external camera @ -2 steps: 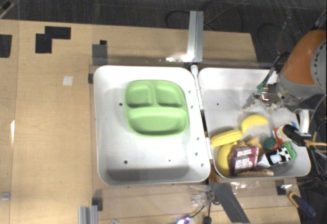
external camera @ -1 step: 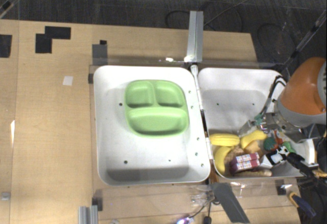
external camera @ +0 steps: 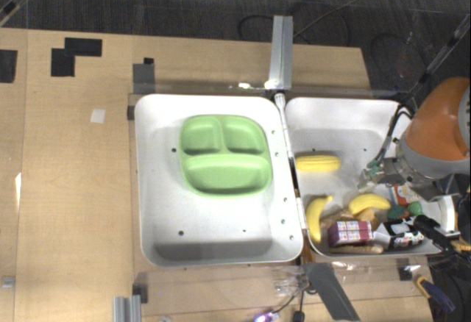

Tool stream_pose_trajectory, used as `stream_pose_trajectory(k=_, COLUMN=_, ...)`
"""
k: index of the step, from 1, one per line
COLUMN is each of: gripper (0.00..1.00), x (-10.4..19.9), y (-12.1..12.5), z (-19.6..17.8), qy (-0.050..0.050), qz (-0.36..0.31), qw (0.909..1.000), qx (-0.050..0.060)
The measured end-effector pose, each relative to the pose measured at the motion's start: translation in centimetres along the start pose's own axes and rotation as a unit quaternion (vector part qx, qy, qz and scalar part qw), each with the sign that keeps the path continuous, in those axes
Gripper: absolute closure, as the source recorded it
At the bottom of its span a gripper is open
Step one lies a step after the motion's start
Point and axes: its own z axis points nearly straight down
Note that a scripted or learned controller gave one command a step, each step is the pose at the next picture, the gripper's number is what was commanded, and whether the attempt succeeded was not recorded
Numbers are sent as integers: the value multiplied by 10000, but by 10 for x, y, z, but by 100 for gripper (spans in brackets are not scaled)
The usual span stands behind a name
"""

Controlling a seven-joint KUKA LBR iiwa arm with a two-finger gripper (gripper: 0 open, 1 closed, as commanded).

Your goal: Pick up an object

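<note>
while gripper (external camera: 377, 179) hovers over right bin (external camera: 346, 129), grip state unclear; bananas (external camera: 368, 204) beside.

The arm (external camera: 440, 129) is cut off at the right edge, hiding its jaws and the right bin's (external camera: 331, 118) right wall.
</note>
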Motion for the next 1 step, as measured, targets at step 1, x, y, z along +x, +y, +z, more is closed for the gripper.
stream_pose_trajectory(k=1, gripper=0, x=0, y=0, z=0, qy=0, qz=1, qw=10000, qx=1)
